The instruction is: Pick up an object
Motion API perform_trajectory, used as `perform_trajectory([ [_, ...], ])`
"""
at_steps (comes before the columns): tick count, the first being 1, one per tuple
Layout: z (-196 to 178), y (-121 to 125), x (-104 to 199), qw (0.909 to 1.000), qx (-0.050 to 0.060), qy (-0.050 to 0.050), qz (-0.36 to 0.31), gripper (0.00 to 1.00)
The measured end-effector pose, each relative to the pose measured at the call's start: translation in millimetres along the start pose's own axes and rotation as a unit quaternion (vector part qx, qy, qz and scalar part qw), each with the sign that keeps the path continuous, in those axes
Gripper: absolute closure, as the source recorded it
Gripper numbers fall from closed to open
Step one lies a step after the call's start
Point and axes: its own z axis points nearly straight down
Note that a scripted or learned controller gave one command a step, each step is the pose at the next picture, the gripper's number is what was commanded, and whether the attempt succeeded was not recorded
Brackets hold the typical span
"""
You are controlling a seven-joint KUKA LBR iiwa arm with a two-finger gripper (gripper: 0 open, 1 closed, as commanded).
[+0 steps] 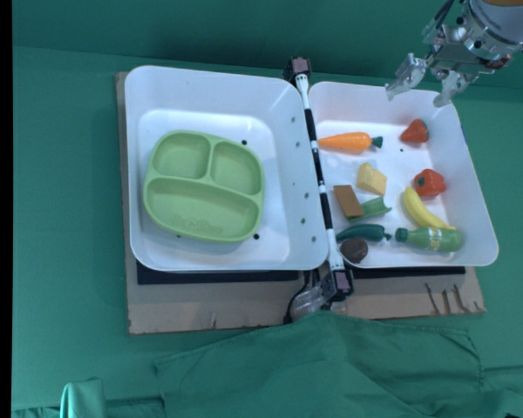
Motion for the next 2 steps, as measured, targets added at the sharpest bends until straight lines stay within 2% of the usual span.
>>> perform_trajectory([
  [1, -14.0, 0.9, -0.9, 1.0, -0.004, -0.001, 0.001, 1.0],
  [2, -13.4, 0.8, -0.8, 1.0, -0.003, -0.001, 0.001, 0.0],
])
